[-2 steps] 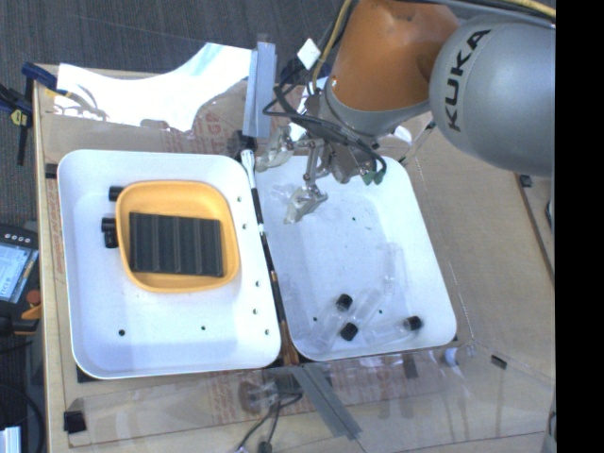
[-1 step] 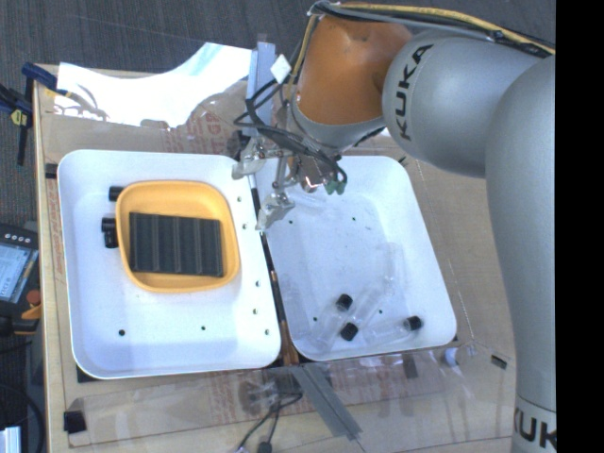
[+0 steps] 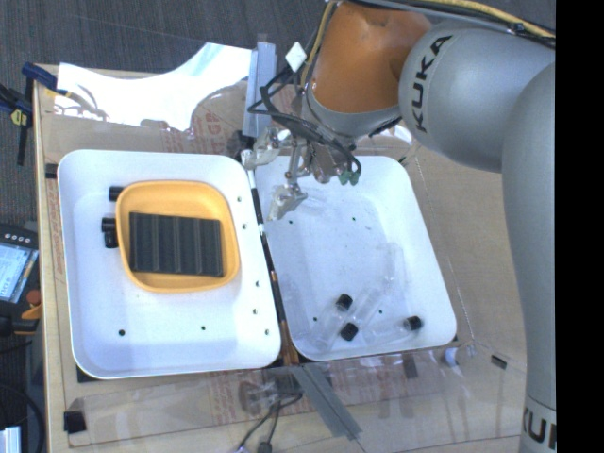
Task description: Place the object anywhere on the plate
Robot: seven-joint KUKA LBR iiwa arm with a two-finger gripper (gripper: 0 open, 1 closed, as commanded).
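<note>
Overhead slanted view, both bins

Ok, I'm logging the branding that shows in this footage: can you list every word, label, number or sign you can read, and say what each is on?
"KUKA" in dark capitals, running down the side of the grey arm, near the orange band.
"KU", the start of a second such mark, cut off by the frame's lower edge, on the arm's lower part.
The screen of a small device at the left edge shows marks too small to read.
Nothing legible on the yellow plate or the white bins.
</note>
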